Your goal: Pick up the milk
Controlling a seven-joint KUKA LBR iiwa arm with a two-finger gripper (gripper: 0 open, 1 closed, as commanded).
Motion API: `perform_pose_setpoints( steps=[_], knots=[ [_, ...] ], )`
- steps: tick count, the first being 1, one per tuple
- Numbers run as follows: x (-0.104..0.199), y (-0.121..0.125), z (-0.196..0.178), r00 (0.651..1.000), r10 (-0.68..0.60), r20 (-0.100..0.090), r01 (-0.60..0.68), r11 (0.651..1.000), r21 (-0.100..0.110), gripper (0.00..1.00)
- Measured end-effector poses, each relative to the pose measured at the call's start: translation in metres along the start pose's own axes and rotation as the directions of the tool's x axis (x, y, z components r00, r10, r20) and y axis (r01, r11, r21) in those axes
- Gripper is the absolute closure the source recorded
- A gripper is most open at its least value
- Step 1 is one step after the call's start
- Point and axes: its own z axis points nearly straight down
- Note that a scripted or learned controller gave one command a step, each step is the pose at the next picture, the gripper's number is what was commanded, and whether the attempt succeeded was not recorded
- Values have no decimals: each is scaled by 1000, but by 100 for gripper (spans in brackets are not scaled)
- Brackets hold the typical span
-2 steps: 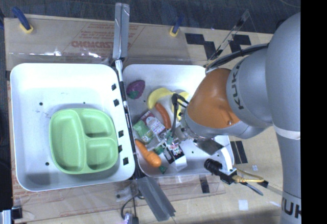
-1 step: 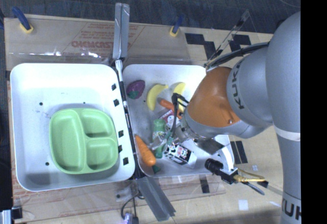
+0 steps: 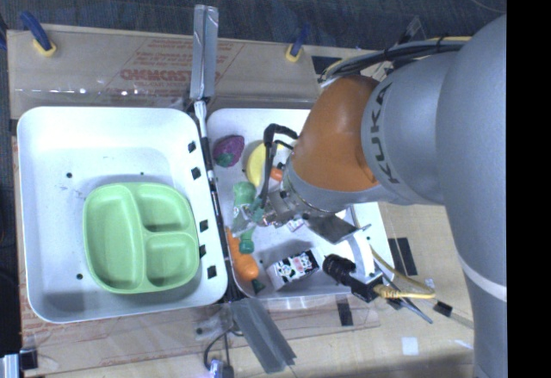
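**The jaws could grab the wrong toy**

From the camera above the bench (image 3: 103,66), we see the milk (image 3: 294,267). It is a small carton with black and white spots. It lies in the right bin (image 3: 250,122), close to the front wall. An orange thing (image 3: 247,267) sits just beside it on the left.

The arm (image 3: 413,135) reaches in from the right and hangs over the middle of that bin. The jaws are low in the bin, next to a small green thing (image 3: 244,193). They are up and to the left of the milk, and they do not touch it. We cannot tell if the jaws are open or closed, because they look small and mixed up with the toys. We see nothing held in them.

Here is what we think could go wrong. The jaws are closer to the green thing than to the milk, so they could close on it by mistake. A purple thing (image 3: 228,150) and a yellow thing (image 3: 256,163) sit near too, and a sideways move could bump them.

The milk lies close to the front wall. If the jaws come down a bit off, one side could hit the wall or the orange thing. Then the carton could slide away or tip.

The carton looks smooth, so we think it could slip out if only a corner is pinched.

The left bin (image 3: 52,161) holds a green plate (image 3: 142,236), well apart from all this.
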Motion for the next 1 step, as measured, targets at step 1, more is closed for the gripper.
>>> perform_pose_setpoints(
  steps=[1],
  knots=[
    [0, 0, 0, 1000, 1, 0, -1, 1000, 0, 0]
  ],
)
